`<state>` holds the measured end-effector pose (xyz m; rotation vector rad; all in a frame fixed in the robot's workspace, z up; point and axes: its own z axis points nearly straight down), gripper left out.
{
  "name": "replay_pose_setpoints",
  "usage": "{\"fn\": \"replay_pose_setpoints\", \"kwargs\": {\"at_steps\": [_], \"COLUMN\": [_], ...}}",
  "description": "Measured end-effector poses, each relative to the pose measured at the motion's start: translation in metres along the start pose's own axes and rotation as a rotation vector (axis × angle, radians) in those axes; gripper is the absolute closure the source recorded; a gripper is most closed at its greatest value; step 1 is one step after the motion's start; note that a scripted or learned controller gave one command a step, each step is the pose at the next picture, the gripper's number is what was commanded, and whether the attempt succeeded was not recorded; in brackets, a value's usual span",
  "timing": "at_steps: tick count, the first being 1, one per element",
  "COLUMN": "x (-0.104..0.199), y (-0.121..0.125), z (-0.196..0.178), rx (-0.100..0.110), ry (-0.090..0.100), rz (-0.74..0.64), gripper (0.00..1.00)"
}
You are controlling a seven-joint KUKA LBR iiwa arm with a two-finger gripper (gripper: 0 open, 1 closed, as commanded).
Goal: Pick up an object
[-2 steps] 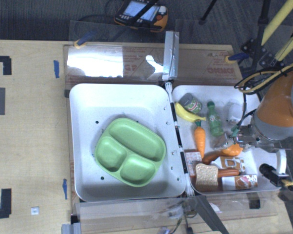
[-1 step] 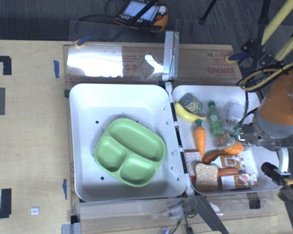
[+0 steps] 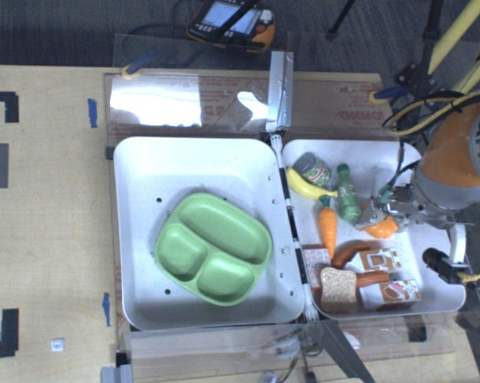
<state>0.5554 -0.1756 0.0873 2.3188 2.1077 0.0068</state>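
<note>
The bread (image 3: 339,287) lies at the right bin's (image 3: 443,298) front edge. Behind it, the tool (image 3: 389,211) hangs over an orange piece (image 3: 382,229); grip state unclear. Probably light, smooth plastic: grasp across its middle.

Wood bench (image 3: 49,238) w/ 2 white bins side by side: left bin (image 3: 136,174), right bin (image 3: 443,298).

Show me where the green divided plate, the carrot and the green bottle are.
green divided plate (image 3: 214,248), camera view, middle ridge between its compartments.
carrot (image 3: 328,228), camera view, middle of its orange body.
green bottle (image 3: 348,194), camera view, middle of its body.
</note>
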Motion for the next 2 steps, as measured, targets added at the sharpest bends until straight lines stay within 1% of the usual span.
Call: {"fn": "replay_pose_setpoints", "kwargs": {"at_steps": [1, 2], "x": [0.01, 0.098], "y": [0.028, 0.007], "z": [-0.019, -0.118], "rx": [0.019, 0.015], "ry": [-0.001, -0.002], "rz": [0.458, 0.387], "gripper": [1.0, 1.0]}}
